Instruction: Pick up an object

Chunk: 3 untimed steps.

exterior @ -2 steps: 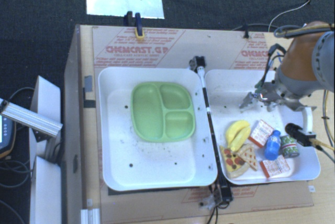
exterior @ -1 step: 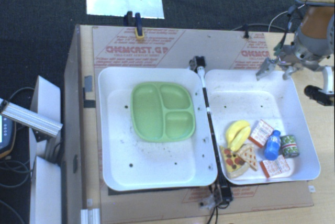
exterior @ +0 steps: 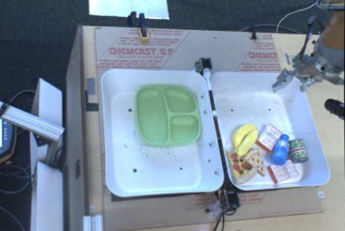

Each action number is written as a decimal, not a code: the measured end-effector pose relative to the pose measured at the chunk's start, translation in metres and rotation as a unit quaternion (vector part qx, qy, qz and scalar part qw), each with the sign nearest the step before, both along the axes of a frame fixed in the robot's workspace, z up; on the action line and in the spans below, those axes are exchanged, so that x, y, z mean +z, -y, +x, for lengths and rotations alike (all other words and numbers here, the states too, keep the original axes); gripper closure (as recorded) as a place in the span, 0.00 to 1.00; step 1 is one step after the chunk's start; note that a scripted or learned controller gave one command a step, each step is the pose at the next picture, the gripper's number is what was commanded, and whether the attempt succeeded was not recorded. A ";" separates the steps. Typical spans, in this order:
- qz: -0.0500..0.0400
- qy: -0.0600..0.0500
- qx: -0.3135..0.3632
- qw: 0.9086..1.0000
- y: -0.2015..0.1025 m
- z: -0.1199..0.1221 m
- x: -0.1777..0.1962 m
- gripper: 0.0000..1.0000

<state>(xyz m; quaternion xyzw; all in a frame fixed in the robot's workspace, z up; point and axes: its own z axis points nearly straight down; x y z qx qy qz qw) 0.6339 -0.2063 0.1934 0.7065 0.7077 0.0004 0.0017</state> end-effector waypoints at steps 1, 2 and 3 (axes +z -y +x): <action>0.002 -0.002 0.001 1.000 -0.090 -0.057 -0.082 0.00; 0.001 -0.001 0.000 1.000 -0.111 -0.095 -0.109 0.00; 0.001 0.000 0.001 1.000 -0.111 -0.094 -0.099 1.00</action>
